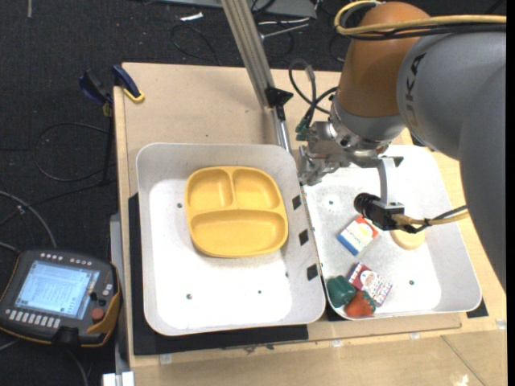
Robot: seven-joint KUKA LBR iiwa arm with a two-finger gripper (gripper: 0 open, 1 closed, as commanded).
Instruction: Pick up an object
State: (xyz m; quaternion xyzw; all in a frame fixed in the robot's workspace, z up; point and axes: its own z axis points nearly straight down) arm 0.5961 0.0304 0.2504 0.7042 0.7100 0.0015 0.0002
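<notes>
Two white bins sit side by side on the bench (201, 107). The arm (451, 63) reaches in from the right, and its pincer (311, 170) hangs over the far left corner of the right bin (438, 284), just beside the wall that it shares with the left bin (165, 296). We cannot tell from this view whether the pincer is open or closed.

The loose things in the right bin all lie nearer than the pincer and to its right. Closest is a small box (357, 236), white with blue and orange, lying tilted about the middle of the bin, apart from the pincer. Just right of the box rests a pale round thing (410, 240). Nearer still, by the near left corner, three things crowd together: a red and white packet (372, 285), a green thing (339, 290) at its left side, and a red thing (362, 305) by the near wall, close against both. This cluster lies well apart from the pincer.

In the left bin a yellow tray (237, 211) with three compartments lies flat, toward the far side, to the left of the pincer and a little nearer, with the shared wall between them.

Off the bins, a blue and yellow clamp (113, 83) sits at the far left corner of the bench, a metal pole (245, 47) slants up from the far edge, and a pendant (56, 292) with a lit screen lies at the near left.
</notes>
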